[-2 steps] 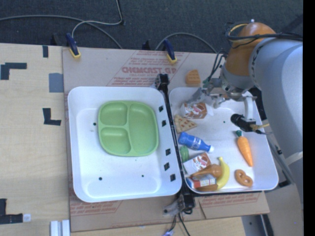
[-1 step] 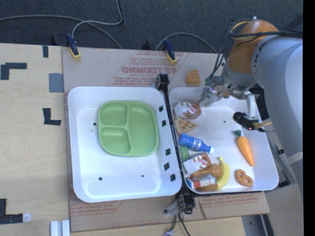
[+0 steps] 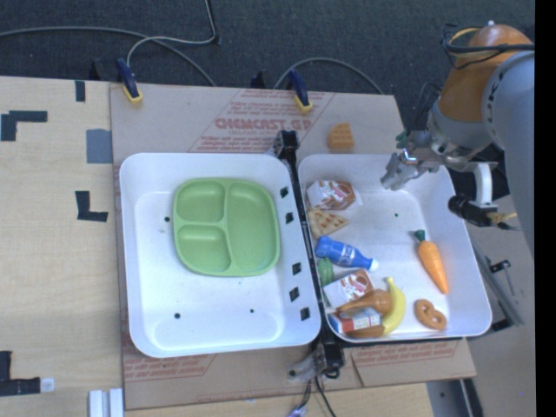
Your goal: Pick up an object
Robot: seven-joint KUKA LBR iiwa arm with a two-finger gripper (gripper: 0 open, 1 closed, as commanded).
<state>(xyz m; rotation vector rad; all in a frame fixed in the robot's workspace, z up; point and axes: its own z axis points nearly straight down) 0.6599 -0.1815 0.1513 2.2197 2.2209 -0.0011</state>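
- The gripper (image 3: 398, 174) hangs over the upper right part of the right bin (image 3: 476, 311); whether it is open or closed cannot be told.
- A carrot (image 3: 432, 264) lies in that bin, below the gripper, apart from it.
- A blue bottle (image 3: 344, 253), banana (image 3: 393, 306) and pretzel (image 3: 430, 314) lie there too.
- A green plate (image 3: 227, 226) sits in the left bin (image 3: 143, 259).

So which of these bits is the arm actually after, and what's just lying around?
Belongs to the job:
end effector
carrot
pretzel
banana
blue bottle
snack packet

Just lying about:
green divided plate
orange piece on the cardboard outside the bins
blue clamps
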